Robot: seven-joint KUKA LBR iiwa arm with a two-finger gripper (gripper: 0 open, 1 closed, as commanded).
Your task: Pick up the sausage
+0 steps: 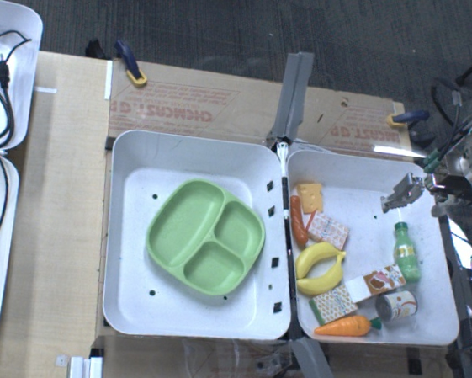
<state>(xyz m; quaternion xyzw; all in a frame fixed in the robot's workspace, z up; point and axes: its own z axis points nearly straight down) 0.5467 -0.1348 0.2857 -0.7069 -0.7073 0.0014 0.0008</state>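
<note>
Risk of a missed or wrong grasp: sausage [299,221] jammed along left wall of right bin [444,335], cheese wedge [309,196] touching at 1 o'clock, cracker box [328,231] just beside at 3, banana [318,269] near at 5; likely finger collision with wall or neighbours; claw [402,194] hanging over bin's upper right, holding nothing, opening too blurred to tell; sausage well apart from claw, toward 8 o'clock.

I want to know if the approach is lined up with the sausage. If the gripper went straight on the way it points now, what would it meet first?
Probably bare bin floor. The gripper seems to point down and left, over the right bin; the sausage lies farther left by the divider, off that line. Depth is unclear.
</note>
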